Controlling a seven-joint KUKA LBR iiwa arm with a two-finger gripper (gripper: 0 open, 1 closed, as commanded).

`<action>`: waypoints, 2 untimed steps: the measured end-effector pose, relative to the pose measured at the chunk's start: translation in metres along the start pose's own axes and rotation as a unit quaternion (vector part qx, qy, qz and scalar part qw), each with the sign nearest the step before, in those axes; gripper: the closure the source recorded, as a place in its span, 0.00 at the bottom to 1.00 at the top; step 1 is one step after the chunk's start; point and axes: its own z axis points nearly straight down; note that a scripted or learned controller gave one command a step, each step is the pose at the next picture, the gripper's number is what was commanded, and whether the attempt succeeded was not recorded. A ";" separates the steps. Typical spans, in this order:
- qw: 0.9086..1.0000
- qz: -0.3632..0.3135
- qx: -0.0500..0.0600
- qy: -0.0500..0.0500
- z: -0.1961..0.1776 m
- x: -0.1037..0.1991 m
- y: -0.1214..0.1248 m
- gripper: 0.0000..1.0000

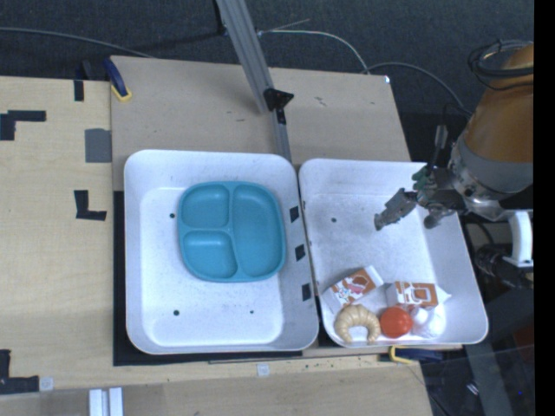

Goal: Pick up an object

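My gripper [406,222] hangs over the upper right part of the right bin [347,180], open, with nothing between its fingers. Below it, in that bin's front corner, lie a tan croissant [357,322], a red ball-shaped fruit [396,321], an orange and white snack packet [354,287] and a second orange and white packet [418,295]. A small white object [431,321] sits beside the red fruit. The gripper is well apart from all of them, above and toward the back.
A blue divided plate [232,230] lies in the left bin [143,258]. A grey metal bar [247,42] slants down to the ridge between the bins. The arm's orange and grey wrist [503,137] stands at the right edge.
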 end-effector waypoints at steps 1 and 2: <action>1.000 0.000 0.000 0.000 0.000 0.000 0.000 0.00; 1.000 0.001 0.004 0.000 0.062 -0.004 0.003 0.00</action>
